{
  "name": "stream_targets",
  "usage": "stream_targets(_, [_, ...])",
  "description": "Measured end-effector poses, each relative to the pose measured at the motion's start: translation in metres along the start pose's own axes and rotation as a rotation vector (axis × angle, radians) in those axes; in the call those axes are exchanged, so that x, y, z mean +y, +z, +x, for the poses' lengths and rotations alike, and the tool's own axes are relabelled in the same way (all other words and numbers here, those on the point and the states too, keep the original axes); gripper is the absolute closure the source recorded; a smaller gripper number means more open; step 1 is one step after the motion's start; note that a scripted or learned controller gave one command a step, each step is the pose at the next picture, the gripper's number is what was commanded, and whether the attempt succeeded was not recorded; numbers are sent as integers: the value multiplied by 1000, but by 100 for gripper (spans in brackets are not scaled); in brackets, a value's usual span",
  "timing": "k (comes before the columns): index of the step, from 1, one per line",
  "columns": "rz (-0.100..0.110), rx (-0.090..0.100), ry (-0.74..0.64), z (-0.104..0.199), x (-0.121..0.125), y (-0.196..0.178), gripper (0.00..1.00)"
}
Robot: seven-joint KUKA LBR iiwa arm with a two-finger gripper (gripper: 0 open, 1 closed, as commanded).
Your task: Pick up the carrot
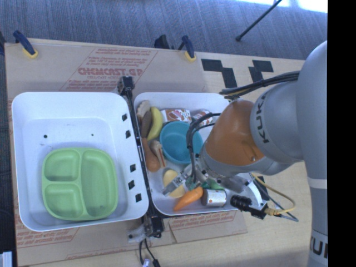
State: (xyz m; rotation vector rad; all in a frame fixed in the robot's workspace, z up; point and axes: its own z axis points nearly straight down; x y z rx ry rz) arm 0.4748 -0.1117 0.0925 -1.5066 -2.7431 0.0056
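So the carrot (189, 198) lies at the near edge of the right bin (167, 207), long axis running 8 to 2 o'clock. The hand (192, 178) sits just past it at 12 o'clock; can't tell its state, nothing visibly held.

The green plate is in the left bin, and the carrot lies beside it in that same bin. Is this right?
Not quite. The camera view shows the green plate in the left bin, but the carrot lies in the right bin, near its front edge by the gripper.
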Motion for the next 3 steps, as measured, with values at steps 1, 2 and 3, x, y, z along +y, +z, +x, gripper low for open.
stream_targets(1, [2, 1, -11, 0, 1, -10, 100])
stream_targets(2, [-8, -5, 165, 54, 36, -100, 100])
stream_targets(3, [-4, -5, 35, 137, 87, -98, 100])
